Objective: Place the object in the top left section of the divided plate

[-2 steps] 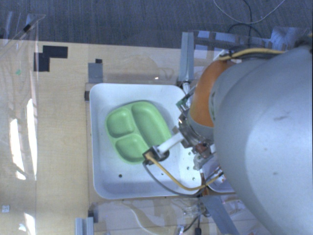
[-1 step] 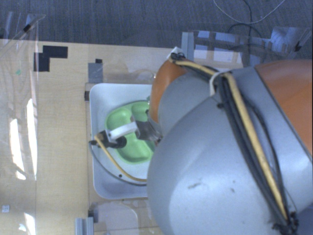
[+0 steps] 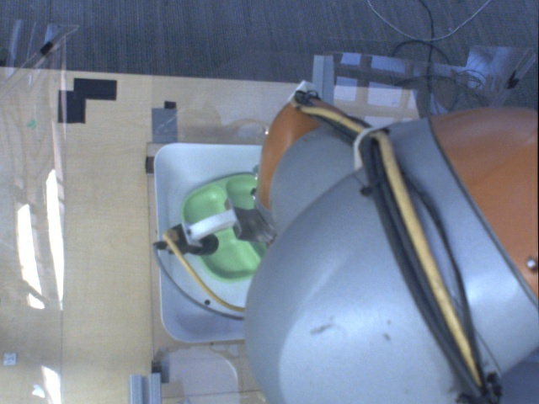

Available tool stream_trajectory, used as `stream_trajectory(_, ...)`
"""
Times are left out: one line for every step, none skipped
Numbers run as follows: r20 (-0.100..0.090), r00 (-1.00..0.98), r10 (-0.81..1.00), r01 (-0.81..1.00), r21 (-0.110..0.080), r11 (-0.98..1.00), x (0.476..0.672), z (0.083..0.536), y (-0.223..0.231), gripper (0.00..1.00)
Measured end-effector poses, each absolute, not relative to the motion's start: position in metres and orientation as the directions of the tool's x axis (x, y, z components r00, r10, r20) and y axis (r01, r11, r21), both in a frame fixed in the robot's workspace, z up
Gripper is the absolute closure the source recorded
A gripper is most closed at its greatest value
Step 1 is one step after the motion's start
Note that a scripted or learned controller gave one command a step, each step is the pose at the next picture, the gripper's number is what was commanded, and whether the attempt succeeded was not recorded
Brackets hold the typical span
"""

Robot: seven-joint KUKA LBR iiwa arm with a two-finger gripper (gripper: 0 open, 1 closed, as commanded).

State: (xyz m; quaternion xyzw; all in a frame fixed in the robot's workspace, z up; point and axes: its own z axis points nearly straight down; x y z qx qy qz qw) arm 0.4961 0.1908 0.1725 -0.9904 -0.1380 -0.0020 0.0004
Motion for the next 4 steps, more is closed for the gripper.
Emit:
stream_trajectory(0.004, 0.962, 0.273, 0.273, 0.000, -0.962, 0.496, 0.172, 0.191, 0.00)
stream_trajectory(-0.002, 0.955, 0.298, 0.298, -0.001, -0.955, 0.486, 0.128, 0.151, 0.00)
stream_trajectory(0.006, 0.927, 0.374, 0.374, 0.001, -0.927, 0.507, 0.245, 0.146, 0.00)
stream_trajectory(0.005, 0.926, 0.376, 0.376, 0.002, -0.926, 0.504, 0.258, 0.138, 0.00)
